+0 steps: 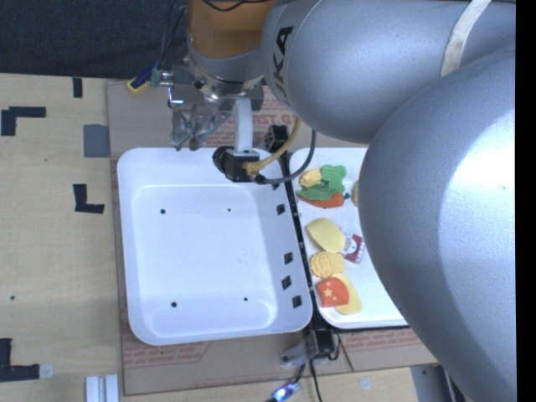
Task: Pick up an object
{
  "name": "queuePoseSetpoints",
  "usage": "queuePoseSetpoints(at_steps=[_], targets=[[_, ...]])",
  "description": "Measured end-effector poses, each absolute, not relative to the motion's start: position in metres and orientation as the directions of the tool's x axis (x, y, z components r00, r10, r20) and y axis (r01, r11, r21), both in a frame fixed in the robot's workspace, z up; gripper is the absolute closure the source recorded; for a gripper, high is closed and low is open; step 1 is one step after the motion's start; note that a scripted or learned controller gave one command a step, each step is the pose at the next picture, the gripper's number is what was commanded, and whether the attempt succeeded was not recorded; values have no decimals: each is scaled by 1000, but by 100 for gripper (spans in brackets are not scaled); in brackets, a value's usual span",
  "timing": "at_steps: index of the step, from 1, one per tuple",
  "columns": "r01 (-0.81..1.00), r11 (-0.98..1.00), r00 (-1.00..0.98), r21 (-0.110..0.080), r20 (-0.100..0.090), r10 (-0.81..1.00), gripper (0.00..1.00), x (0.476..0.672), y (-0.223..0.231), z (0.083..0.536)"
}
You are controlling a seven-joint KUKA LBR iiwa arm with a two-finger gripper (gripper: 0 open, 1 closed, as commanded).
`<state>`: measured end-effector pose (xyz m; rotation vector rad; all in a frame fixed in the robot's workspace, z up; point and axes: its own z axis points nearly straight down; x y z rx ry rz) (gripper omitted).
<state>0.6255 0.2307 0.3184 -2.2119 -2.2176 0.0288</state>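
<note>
OK, arm: reaching in from the right, its grey bulk covering much of the right bin; orange band sitting at the top of the view.
Pincer: hanging over the cardboard sheet, just beyond the far rim of the left bin.
Pincer state: cannot tell how far it is open; nothing is showing in its grip.
Objects: all lying in the right bin, along its left side, well apart from the pincer.
Green-and-orange toy: lying at the far end of the row.
Yellow oval piece: lying just nearer than that.
Small red-and-white packet: sitting beside the yellow piece, on its right.
Corn cob: touching the yellow piece's near edge.
Red piece with a yellow star: lying nearest the camera, against the corn cob.
Counter: carrying both bins side by side on the cardboard, black tape marks showing at left.
</note>
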Motion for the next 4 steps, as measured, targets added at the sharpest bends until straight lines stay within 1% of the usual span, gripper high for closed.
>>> queuePoseSetpoints(at_steps=[1, 2, 3, 4], targets=[[1000, 4, -4, 17, 5, 1000, 100, 669, 229, 544], [1000, -1, 1, -18, -6, 1000, 100, 666, 201, 284], [1000, 6, -6, 18, 7, 1000, 100, 668, 235, 498], [1000, 2, -2, -1, -1, 1000, 0, 668, 233, 486]])
